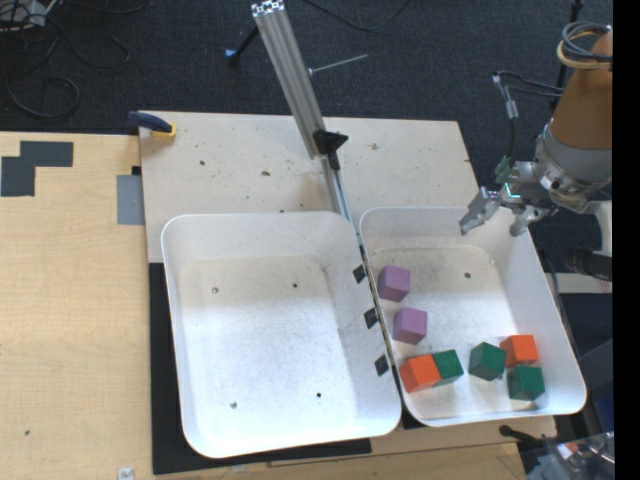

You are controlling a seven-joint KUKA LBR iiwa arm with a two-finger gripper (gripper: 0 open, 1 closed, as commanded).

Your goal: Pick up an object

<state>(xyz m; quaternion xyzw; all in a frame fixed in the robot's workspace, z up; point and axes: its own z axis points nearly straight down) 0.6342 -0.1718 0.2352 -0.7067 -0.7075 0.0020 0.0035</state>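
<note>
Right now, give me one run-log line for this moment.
claw: open, above right bin's far edge, holding nothing | right bin: two purple, two orange, three green blocks | left bin: no blocks | pick: not yet done

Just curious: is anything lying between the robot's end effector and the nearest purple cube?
No. In the camera view, only bare white bin floor separates the end effector from the upper purple cube.

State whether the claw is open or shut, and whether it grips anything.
Open. The claw hangs over the right bin's far rim with its two fingers spread apart and nothing between them; the blocks lie lower in the bin.
</note>
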